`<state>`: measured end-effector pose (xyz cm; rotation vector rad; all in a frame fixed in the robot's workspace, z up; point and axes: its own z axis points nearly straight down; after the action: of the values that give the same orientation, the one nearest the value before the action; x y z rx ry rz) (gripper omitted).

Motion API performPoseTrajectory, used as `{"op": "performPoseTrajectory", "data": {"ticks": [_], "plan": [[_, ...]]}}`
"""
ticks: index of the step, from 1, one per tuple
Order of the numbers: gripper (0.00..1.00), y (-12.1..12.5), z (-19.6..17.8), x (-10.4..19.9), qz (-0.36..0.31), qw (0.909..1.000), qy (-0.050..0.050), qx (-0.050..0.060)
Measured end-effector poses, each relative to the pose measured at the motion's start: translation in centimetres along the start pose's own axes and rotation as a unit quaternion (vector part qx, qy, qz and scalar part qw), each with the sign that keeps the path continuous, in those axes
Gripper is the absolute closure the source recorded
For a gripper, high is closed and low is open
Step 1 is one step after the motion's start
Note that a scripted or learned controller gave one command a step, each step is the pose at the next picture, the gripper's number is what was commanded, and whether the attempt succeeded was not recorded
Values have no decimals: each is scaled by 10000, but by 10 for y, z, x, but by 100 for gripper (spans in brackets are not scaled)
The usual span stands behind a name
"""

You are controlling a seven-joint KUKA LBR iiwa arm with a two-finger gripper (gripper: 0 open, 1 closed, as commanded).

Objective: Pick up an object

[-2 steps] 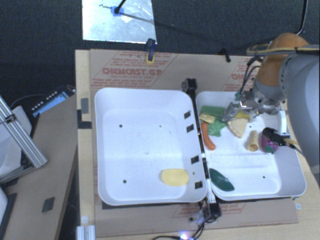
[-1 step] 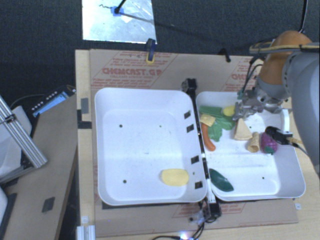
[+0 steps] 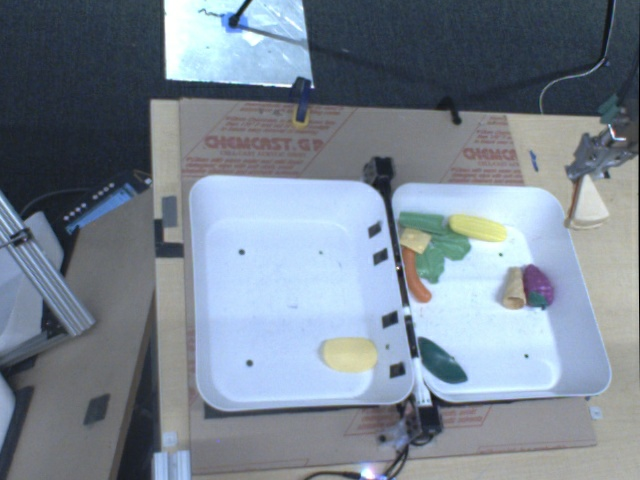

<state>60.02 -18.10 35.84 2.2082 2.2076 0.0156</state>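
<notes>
A yellow lump [image 3: 349,354] lies alone (left bin [image 3: 215,268]); the pincer [image 3: 598,153], grip unreadable, hangs beyond the right bin [image 3: 580,298].

White bins [image 3: 290,193], pale yellow lump [image 3: 349,354], yellow corn [image 3: 477,228], orange carrot [image 3: 416,279], purple piece [image 3: 538,285], dark green piece [image 3: 441,360]

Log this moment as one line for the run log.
arm: out of both bins | left bin: yellow piece | right bin: corn, carrot, purple piece, dark green piece | pick: not begun

Tool [image 3: 600,153]: grey metal, teal-green patch above.
</notes>
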Motion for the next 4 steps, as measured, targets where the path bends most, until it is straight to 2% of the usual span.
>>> {"op": "performPoseTrajectory", "data": {"ticks": [1,2,3,4], "plan": [[100,-19,-189,0,-23,10000,-2,-5],[100,-94,-180,-10,5,10000,27,84],[100,-111,-155,-27,0,9999,27,99],[100,-110,-149,-26,-11,10000,21,86]]}}
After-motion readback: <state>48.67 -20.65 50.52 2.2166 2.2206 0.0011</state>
